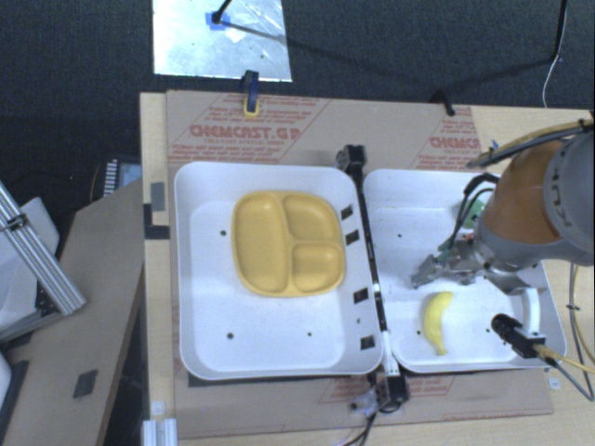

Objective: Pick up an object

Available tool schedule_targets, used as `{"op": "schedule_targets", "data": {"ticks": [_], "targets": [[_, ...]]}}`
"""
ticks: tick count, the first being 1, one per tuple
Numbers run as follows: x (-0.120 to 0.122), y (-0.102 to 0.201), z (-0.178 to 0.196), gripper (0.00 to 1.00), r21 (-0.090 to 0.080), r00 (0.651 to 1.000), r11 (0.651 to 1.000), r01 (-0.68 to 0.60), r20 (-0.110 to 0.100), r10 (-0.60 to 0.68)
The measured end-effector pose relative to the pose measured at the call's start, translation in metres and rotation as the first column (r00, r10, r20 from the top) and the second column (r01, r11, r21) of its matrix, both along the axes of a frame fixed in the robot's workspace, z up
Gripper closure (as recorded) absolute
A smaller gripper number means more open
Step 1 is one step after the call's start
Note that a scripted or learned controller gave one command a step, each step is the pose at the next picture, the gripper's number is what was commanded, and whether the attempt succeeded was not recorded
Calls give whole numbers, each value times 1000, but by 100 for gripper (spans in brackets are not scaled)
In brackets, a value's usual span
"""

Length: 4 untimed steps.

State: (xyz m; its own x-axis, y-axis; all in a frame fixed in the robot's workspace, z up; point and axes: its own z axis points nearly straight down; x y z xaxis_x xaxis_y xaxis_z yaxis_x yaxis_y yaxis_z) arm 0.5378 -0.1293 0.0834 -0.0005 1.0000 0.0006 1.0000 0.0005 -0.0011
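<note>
The gripper [430, 271] hangs low over the right bin [409, 212], at the end of the grey arm [525, 216] that reaches in from the view's right. Its tip points toward the divider between the two bins. Whether it is open or closed cannot be told from this angle, and nothing shows in its grasp.

The banana [437, 317] lies on the floor of the same bin, just beside the gripper on the side nearer the front rim. A narrow strip of white bin floor shows between them. It is small and yellow, lying roughly lengthwise from the gripper toward that rim.

Well apart from the gripper, beyond the divider, the left bin [209, 342] holds a yellow divided plate [284, 244]. Both bins sit on the surface [153, 137].
</note>
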Motion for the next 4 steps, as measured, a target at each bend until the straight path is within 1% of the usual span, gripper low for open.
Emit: {"op": "schedule_targets", "data": {"ticks": [1, 2, 3, 4], "targets": [[1, 0, 12, 100, -1, 1000, 1000, 1, 4, -1], [3, -9, 72, 100, -3, 1000, 1000, 1, 8, -1], [5, -9, 126, 100, -3, 1000, 1000, -3, 9, 3], [15, 40, 120, 100, 1, 1000, 1000, -9, 4, 9]]}}
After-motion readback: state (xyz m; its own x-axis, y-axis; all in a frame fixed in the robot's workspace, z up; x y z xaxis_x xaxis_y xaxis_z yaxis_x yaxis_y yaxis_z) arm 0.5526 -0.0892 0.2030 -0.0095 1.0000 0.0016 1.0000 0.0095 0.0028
